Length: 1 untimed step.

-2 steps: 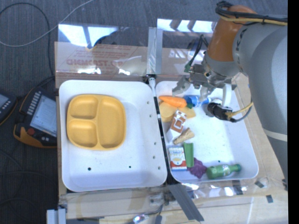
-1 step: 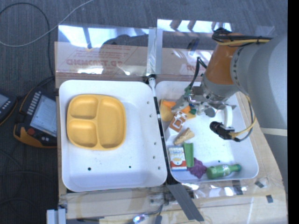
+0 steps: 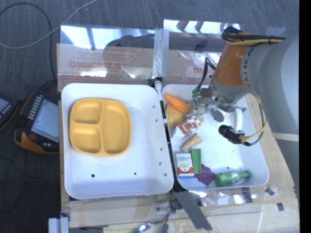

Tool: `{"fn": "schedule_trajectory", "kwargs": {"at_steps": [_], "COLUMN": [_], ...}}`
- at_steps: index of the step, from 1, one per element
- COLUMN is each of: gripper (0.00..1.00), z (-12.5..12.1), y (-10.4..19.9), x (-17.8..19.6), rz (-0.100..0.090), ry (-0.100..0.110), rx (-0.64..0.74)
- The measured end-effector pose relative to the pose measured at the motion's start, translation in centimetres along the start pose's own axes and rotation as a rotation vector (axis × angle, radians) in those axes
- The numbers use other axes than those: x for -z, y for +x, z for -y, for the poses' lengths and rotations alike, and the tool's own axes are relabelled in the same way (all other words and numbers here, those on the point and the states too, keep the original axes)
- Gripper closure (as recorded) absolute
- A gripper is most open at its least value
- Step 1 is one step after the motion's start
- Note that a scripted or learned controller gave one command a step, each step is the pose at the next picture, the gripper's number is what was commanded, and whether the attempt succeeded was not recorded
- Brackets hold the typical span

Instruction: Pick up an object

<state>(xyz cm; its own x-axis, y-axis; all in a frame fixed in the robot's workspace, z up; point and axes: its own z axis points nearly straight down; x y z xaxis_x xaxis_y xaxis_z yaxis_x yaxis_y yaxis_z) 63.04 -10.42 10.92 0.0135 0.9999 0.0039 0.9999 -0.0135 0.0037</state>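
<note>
Hovering low in the right bin [image 3: 252, 144], the pincer [image 3: 198, 111], aperture indeterminate, sits just above the orange-and-white packet [image 3: 188, 125] beside the carrot [image 3: 176, 102]; recommend centring squarely before closing.

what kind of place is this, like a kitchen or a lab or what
Most likely a robotics lab bench, not a kitchen: a robot arm reaches over two white bins, the food looks like toys such as the carrot, and a teach pendant lies alongside.
</note>
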Motion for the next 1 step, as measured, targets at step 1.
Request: {"fn": "schedule_trajectory", "kwargs": {"at_steps": [1], "gripper": [1.0], "z": [0.84], "y": [5.15], "x": [7.22], "rz": [0.008], "ry": [0.007], "rx": [-0.513]}}
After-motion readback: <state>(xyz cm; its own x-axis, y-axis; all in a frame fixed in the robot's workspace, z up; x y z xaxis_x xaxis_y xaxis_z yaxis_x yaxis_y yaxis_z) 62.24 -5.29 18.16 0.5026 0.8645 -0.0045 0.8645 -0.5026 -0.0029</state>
